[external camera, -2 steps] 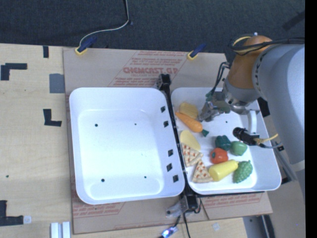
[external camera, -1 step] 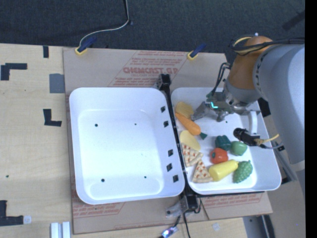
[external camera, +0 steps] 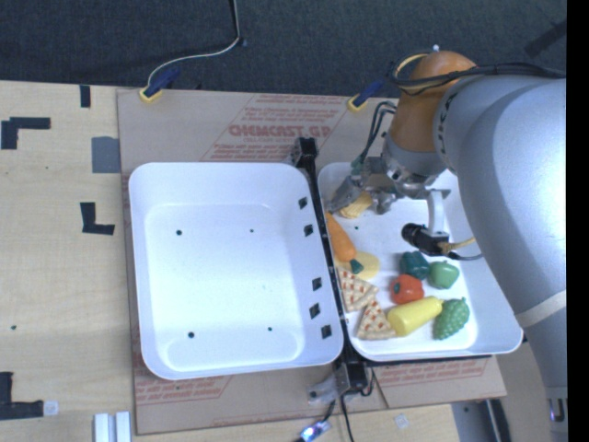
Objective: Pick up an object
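Here the grey arm (external camera: pixel 515 155) is reaching in from the right edge of the bench, its orange band (external camera: pixel 425 99) sitting above the wrist, and the gripper (external camera: pixel 354 194) is hanging low over the far left corner of the right bin (external camera: pixel 488 339). The fingertips are sitting close against a yellowish piece (external camera: pixel 356 208) near that corner, but it is not possible to tell from this slanted view whether they are spread or pressed together, nor whether anything is lying between them.

The toy foods are all lying in the right bin. An orange carrot (external camera: pixel 340 239) is resting along the left wall, with a pale yellow piece (external camera: pixel 366 265) just beside it. Two cracker-like wedges (external camera: pixel 361 304) are lying toward the near left corner. Near the near edge a yellow corn-like piece (external camera: pixel 413 315) is lying between a red tomato (external camera: pixel 406 289) and a green bumpy piece (external camera: pixel 451 319). A green pepper (external camera: pixel 443 274) and a dark teal piece (external camera: pixel 414 263) are sitting just beyond them.

The left bin (external camera: pixel 147 274) is standing just beside the right one, walls touching.
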`<state>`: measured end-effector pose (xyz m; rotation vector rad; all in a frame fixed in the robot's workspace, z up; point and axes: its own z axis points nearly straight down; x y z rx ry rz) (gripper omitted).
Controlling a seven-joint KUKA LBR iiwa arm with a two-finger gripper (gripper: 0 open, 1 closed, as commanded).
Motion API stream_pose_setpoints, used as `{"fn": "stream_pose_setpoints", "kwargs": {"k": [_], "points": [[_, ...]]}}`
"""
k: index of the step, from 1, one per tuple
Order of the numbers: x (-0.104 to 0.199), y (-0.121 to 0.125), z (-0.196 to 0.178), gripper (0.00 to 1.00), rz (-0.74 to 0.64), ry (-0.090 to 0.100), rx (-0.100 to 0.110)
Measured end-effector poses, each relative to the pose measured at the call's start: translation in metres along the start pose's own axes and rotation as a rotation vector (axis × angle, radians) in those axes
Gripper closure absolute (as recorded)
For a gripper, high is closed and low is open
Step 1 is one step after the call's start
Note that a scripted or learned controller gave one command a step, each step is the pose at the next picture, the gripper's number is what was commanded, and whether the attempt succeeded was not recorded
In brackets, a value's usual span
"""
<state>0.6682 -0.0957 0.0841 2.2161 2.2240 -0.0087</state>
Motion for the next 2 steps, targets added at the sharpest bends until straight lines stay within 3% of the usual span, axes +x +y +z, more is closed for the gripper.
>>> {"fn": "stream_pose_setpoints", "kwargs": {"k": [1,2], "points": [[0.0,0.0,-0.01,1.0,0.001,0.003,-0.001],[0.074,0.004,-0.076,1.0,-0.001,0.021,-0.011]]}}
